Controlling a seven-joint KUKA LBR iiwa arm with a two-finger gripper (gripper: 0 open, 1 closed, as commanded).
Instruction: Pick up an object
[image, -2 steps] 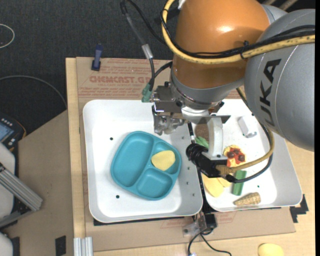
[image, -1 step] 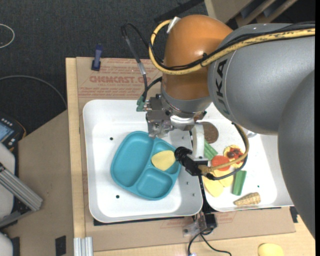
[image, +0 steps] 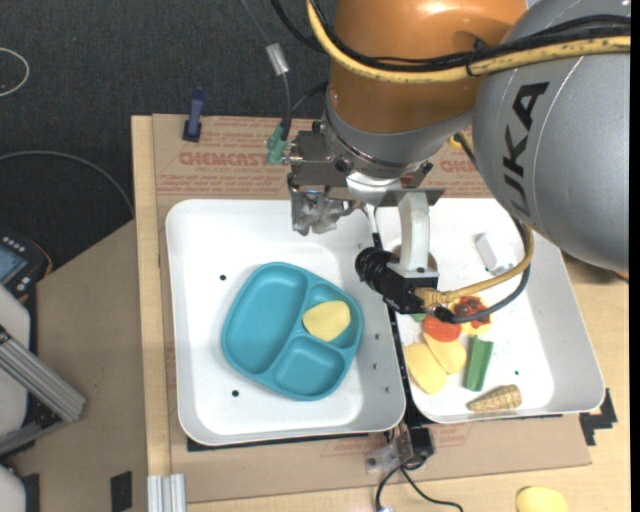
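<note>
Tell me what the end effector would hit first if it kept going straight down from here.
Probably the bare floor of the left bin, just above the teal plate; the end effector hangs there, though depth is unclear.

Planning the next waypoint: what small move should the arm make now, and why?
Probably shift the pincer toward the right bin, then descend. It hangs over bare floor at the back of the left bin, with nothing between its tips, while the loose pieces, such as the green stick and the yellow wedge, cluster in the right bin's front.
</note>
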